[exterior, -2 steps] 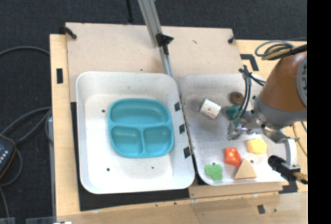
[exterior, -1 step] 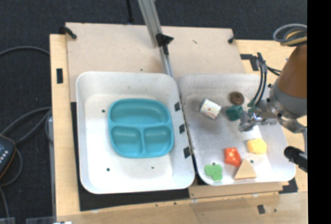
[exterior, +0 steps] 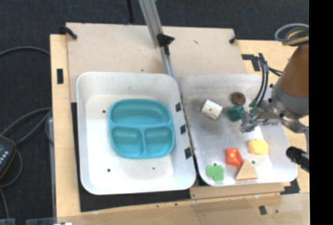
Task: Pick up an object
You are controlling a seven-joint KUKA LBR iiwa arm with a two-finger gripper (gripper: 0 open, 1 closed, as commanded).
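The right bin (exterior: 208, 138) holds several small objects: a white cylinder (exterior: 211, 108), a brown disc (exterior: 238, 98), a dark green block (exterior: 235, 113), a yellow piece (exterior: 258, 146), an orange-red die-like block (exterior: 233, 156), a green piece (exterior: 215, 172) and a tan wedge (exterior: 247, 171). My gripper (exterior: 250, 122) hangs low over the right bin's right half, just right of the dark green block and above the yellow piece. Nothing shows between its fingers.
The left bin (exterior: 93, 115) carries a teal divided tray (exterior: 141, 128). A slanted metal pole (exterior: 148, 8) rises behind the bins. The arm's orange band (exterior: 297, 70) enters at the right edge. A black cable (exterior: 263, 81) hangs by the wrist.
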